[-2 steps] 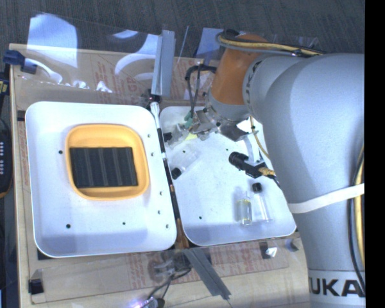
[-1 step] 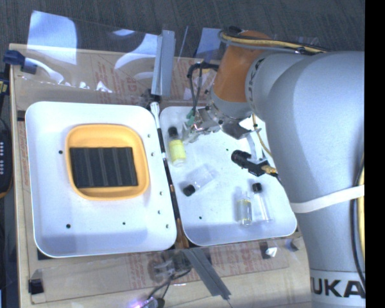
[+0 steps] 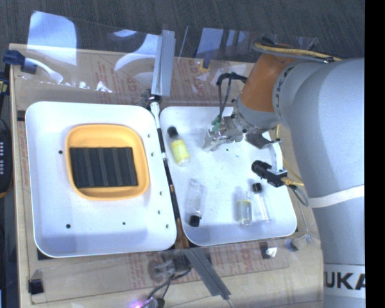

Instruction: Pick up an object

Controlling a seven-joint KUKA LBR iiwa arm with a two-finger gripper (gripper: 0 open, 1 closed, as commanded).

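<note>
Reaching in over the right bin (image 3: pixel 282 226), the gripper (image 3: pixel 215 137) hangs near its upper middle; whether it is clenched or released cannot be told. A yellow bottle (image 3: pixel 178 147) lies just left of it, with clear vials (image 3: pixel 244 208) lower in the bin. An orange tray (image 3: pixel 105 161) sits in the left bin (image 3: pixel 45 223).

Light was even and fairly bright, with the two white bins (image 3: pixel 90 236) nearly washed out. Pale bluish glare lay on the clear sheet (image 3: pixel 51 31) behind them. Shadows were soft and short. The whole frame looked slightly soft and grainy.
</note>
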